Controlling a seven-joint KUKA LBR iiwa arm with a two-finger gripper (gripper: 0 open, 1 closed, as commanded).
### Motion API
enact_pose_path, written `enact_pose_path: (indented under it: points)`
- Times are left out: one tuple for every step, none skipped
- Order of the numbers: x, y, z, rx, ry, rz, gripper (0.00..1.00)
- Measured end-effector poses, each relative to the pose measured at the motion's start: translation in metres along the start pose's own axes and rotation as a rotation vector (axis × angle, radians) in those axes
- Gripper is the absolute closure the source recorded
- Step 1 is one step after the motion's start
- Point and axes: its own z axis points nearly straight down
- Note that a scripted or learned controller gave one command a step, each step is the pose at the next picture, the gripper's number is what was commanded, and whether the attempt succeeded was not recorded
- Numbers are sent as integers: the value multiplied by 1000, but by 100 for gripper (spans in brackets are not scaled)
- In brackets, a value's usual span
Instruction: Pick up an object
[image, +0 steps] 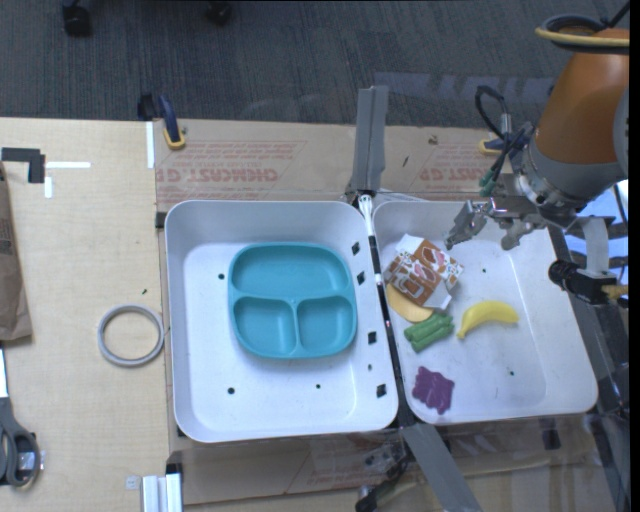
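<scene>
Camera view has the fingers (490, 225) spread and empty above the right bin (560, 400), likely poised to descend. Just below-left of them lies a snack packet (424, 272); the banana (488, 317), green pods (430, 330) and purple piece (434, 388) sit farther below.

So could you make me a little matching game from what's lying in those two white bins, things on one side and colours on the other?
Things:
1. divided plate in the left bin
2. toy banana in the right bin
3. flat grape-like piece near the right bin's front edge
4. pod-shaped toy beside the banana

Colours:
A. purple
B. green
C. teal blue
D. yellow

Pairs: 1-C, 2-D, 3-A, 4-B
</scene>
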Motion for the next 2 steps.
enact_pose_path:
  points:
    - [25, -114, 57, 3, 1, 197, 0]
    - [-23, -45, 20, -1, 0, 21, 0]
